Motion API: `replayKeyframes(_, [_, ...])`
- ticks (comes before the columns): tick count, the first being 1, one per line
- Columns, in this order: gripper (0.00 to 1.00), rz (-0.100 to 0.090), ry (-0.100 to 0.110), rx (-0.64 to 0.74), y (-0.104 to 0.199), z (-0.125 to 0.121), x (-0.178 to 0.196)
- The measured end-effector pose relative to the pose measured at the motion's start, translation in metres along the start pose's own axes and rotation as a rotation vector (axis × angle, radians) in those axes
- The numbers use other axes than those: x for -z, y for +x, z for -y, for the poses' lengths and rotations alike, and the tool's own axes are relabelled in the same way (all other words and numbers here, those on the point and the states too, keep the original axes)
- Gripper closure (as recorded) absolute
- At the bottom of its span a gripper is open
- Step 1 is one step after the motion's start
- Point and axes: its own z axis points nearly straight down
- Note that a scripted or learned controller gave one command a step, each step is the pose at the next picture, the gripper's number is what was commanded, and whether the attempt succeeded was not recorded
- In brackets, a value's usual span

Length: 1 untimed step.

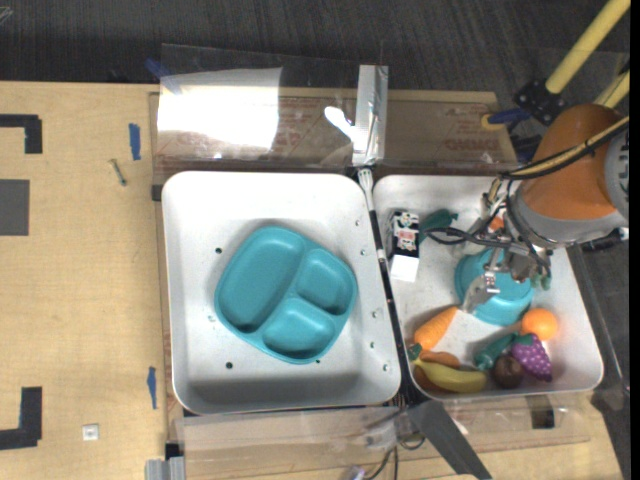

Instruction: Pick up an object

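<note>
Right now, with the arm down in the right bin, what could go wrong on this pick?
1. The pincer sits over the teal bowl; a rounded rim may slip out of a two-finger grasp.
2. The toy fruit is packed close: orange, carrot, banana and grapes crowd the bowl, so a lift could knock or drag them.
3. Loose cables near the wrist could snag.

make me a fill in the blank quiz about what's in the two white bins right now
The left bin holds a teal divided ____.
The gripper hangs over a teal ____ in the right bin.
The purple grapes lie in the ____ bin.
The banana lies beside a toy ____, which is orange.

Missing words: plate; bowl; right; carrot
</note>
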Motion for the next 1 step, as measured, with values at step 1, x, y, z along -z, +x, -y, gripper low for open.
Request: replayKeyframes(1, [0.00,-0.003,-0.001,0.052,0.0814,-0.0353,0.0018])
